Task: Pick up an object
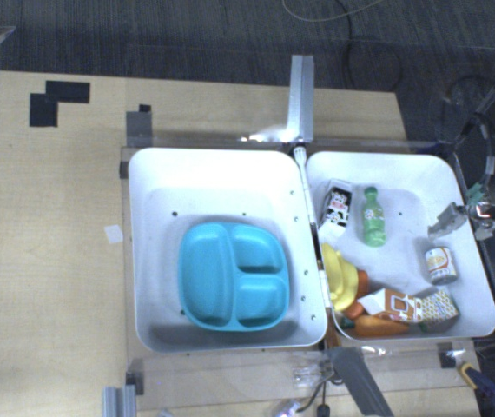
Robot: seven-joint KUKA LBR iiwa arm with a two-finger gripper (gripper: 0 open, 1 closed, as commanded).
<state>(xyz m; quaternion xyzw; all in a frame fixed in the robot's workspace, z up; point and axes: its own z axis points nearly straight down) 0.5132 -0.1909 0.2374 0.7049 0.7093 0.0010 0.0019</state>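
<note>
Near corner: a carton (401,305), a carrot (378,325) and a mesh pouch (438,307) lay heaped against the right bin's (404,168) near wall, crowding one another.
Banana (341,281): it pressed against the divider, touching the heap.
Can (439,265): it lay apart near the right wall, likely the easiest pick.
Bottle (372,216): on its side, far half, beside a small box (337,207).
Gripper (450,219): it hung over the right edge, nothing between its fingers; their spread could not be told.
Left bin (156,198): it held a blue tray (233,275).
</note>
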